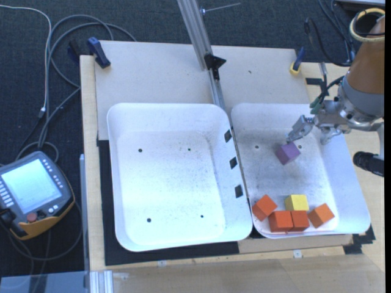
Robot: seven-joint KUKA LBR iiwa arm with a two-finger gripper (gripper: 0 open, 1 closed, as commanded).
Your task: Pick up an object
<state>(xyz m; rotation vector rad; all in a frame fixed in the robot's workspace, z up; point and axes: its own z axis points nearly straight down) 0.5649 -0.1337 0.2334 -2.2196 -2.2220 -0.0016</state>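
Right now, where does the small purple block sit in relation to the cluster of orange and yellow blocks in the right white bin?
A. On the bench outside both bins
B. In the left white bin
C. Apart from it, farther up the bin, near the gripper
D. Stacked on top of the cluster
C: the small purple block lies alone in the right white bin, just below the gripper, clear of the cluster of orange and yellow blocks at the bin's near edge.

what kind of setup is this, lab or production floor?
Likely a robotics lab test bench: two white bins clamped on a board, coloured blocks, a teach pendant with loose cables on carpet.
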